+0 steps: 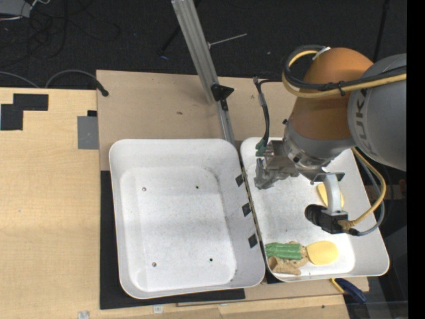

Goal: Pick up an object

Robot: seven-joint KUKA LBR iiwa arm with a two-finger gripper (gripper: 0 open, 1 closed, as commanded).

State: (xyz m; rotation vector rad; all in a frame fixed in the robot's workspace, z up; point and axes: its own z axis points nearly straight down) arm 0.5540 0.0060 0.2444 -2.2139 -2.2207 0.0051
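Over the right-hand bin (372,258), the tool (264,171) hangs low near the bin's far left corner, close to the wall shared with the left-hand bin (172,218). Whether the tool is spread or closed cannot be told from this slant, and nothing can be seen in its hold. The candidates lie well apart from it, at the near edge of the same bin: a green toy (284,250) touching a tan piece (287,266), with a round yellow piece (323,252) just beside them. Another yellow thing (330,195) shows under the arm's wrist. To pick well, the arm should probably travel toward the near edge, centre over one piece rather than the cluster's seam, descend squarely, and close only once the piece sits between the jaws. The round yellow piece looks the least crowded choice.
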